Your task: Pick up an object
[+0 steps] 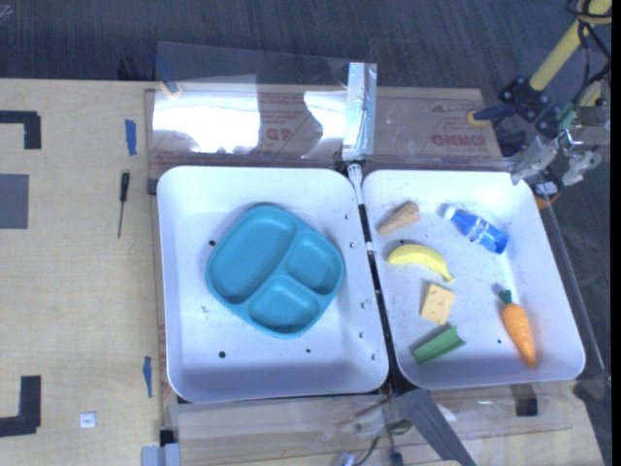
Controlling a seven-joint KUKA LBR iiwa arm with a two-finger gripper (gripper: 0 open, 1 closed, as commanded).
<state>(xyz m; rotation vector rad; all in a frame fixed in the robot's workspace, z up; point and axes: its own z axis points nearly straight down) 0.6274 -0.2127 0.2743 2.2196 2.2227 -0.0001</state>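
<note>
The right bin (558,260) holds several small objects. A tan bread-like piece (397,217) lies at its far left, with a yellow banana (420,258) just in front of it. A blue and white bottle (477,228) rests on its side near the back. A yellow cheese wedge (437,303) sits in the middle, and a green block (437,345) lies near the front wall. An orange carrot (518,328) with a green top lies along the right side.
The left bin (184,212) holds a blue divided plate (277,270). A clear plastic sheet (252,115) stands behind the bins. Cables and blue clamps (529,100) cluster by the right bin's far right corner. A screwdriver (123,197) lies on the wooden bench at left.
</note>
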